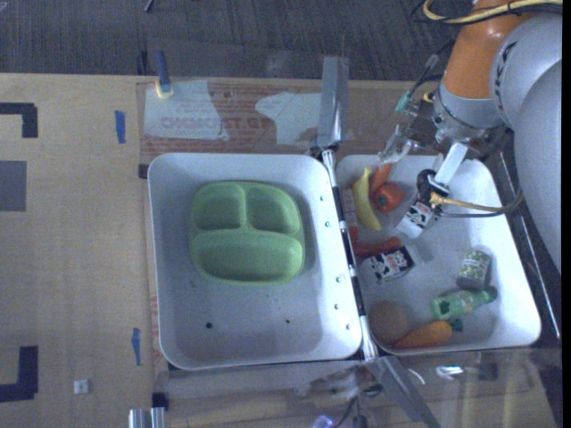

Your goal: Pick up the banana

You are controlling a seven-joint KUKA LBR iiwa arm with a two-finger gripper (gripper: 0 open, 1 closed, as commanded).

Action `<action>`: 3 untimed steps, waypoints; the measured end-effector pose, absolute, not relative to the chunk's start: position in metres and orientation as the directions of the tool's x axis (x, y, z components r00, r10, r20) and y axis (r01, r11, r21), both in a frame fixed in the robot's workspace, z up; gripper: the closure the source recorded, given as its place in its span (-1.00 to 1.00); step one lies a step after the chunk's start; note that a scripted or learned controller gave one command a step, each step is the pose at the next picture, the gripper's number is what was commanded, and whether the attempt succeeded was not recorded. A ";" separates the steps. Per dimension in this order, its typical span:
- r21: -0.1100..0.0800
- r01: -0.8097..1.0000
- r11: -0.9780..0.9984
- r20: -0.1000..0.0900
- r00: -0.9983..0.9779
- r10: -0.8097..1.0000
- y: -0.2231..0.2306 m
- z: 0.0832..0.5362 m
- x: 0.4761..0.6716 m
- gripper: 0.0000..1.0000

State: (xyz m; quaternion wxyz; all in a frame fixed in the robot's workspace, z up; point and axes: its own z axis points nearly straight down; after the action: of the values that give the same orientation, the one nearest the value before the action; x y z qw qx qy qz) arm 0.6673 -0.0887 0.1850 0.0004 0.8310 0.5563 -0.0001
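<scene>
Wooden bench top carries two white bins side by side, with dark carpet beyond its far edge. Blue tape marks and black squares dot the wood at left.

Left bin holds one thing: a green divided plate with three compartments, lying toward the far side.

Right bin is crowded. One banana lies at its far left, along the wall that meets the other bin, with a red tomato just beside it on the right. A red strip lies nearer, then two small black-and-white cartons (cow-patterned, it seems): one near the middle, one farther back, close to the arm. One small can sits at right, one green bottle lies on its side nearer, and at the near edge one brown potato touches one carrot.

Grey arm enters from the far right. Its gripper hangs over the bin's far left corner, just above the banana and tomato; whether its fingers are apart or together I cannot tell.
</scene>
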 end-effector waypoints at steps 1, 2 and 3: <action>0.022 0.852 -0.523 0.007 0.523 0.852 -0.108 0.117 0.655 -1.00; 0.049 0.910 -0.412 0.003 0.412 0.911 -0.104 0.108 0.641 -1.00; 0.013 0.852 -0.523 -0.004 0.523 0.852 -0.100 0.107 0.672 -1.00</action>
State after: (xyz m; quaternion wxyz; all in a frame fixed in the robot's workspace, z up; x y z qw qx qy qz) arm 0.6719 -0.1001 0.1070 0.0066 0.8726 0.4883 0.0012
